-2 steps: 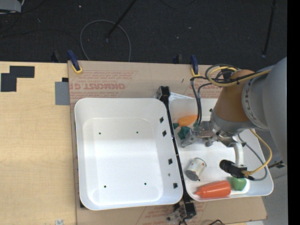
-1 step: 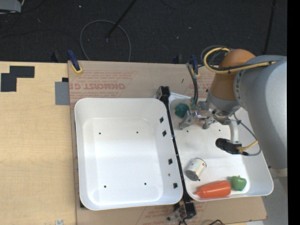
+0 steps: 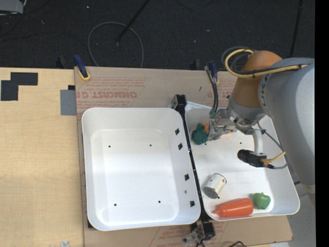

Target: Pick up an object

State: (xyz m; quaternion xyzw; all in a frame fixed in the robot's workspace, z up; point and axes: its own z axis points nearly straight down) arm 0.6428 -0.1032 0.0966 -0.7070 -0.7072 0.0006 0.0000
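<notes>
— What did the bench look like?

— A wooden top with a sheet of cardboard (image 3: pixel 123 89) clamped on it, dark floor and cables behind. Two white bins sat side by side; the left bin (image 3: pixel 87 138) had nothing lying in it, so everything to pick from was in the right bin (image 3: pixel 293 199).

— And what was in there?

— A dark green toy (image 3: pixel 199 135) near the divider at the far end, a small tin can (image 3: pixel 215 184) on its side in the middle, and a carrot (image 3: pixel 234 208) touching a green pepper (image 3: pixel 261 200) along the near wall.

— Where was the arm?

— It reached in from the right, with the gripper (image 3: pixel 218 126) low, just beside the green toy, probably its target. Whether it was closed or apart, I couldn't tell; nothing was visibly held.
</notes>
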